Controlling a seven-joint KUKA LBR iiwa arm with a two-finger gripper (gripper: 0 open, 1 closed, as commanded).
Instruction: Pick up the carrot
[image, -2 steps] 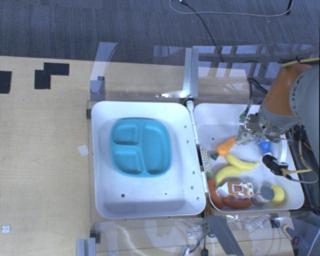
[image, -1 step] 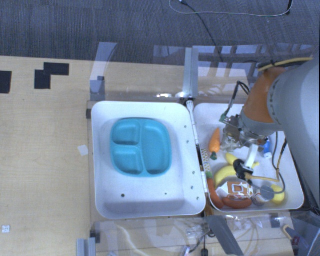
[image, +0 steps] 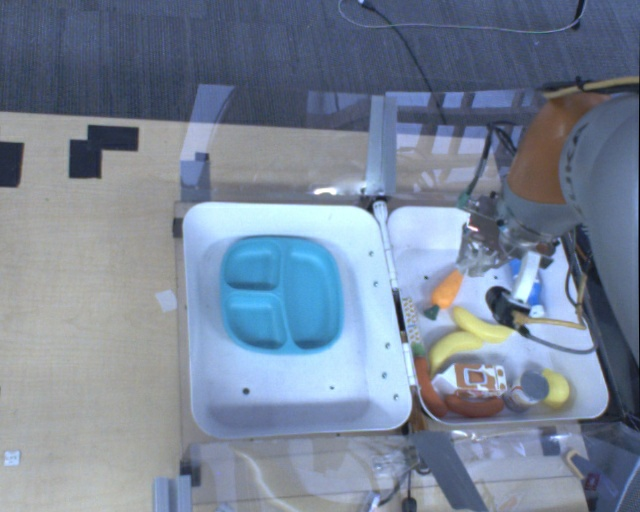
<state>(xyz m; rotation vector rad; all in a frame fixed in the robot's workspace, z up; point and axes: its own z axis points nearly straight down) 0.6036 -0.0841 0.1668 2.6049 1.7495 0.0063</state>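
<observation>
The small orange carrot lies in the right white bin, just below and left of the metal two-finger gripper hovering over it. Whether the gripper is open, I can't tell. A yellow banana curves just below the carrot; the blue divided plate sits in the left bin.

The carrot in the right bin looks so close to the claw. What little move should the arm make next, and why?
Probably a short drop, down and slightly left. The gripper hangs just above and to the right of the carrot, whose upper end points toward it. The carrot lies loose on the right bin floor, with the bananas just below it, so a careful descent seems wise.
</observation>
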